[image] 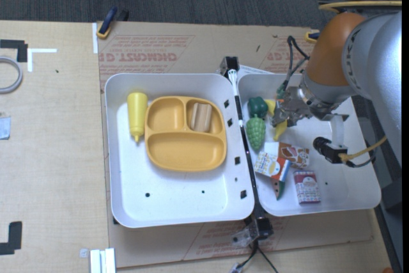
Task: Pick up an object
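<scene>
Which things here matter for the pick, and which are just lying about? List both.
For the job:
claw, low in the right bin
green cob
dark green piece
yellow piece
cartons
red box

Lying about:
left bin
yellow tray with a tan block
yellow bottle
blue clip

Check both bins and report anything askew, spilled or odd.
Nothing looks spilled or broken. The yellow tray sits flat in the left bin, a yellow bottle lying beside it. In the right bin, the small boxes and toy foods lie jumbled at mixed angles.
</scene>
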Controlling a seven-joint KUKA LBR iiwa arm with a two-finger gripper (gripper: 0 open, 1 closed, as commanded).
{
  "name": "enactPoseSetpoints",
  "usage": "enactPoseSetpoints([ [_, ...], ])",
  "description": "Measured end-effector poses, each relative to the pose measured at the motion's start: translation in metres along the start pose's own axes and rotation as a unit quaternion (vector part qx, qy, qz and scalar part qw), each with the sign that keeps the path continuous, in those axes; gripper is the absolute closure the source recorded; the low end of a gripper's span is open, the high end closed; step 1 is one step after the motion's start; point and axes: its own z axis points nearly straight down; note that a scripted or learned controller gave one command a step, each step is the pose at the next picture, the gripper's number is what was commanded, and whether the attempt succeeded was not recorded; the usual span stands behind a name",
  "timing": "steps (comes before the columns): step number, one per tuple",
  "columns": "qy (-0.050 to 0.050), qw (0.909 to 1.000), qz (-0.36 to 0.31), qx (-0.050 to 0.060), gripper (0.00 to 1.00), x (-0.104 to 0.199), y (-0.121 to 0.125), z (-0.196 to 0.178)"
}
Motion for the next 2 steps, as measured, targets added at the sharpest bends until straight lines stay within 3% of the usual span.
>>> enactPoseSetpoints([
  [1, 0.000, 0.9154, -0.403, -0.002, 1.00, 0.022, -0.011, -0.090],
  [2, 0.001, 0.9344, -0.356, -0.001, 1.00, 0.086, -0.026, -0.090],
])
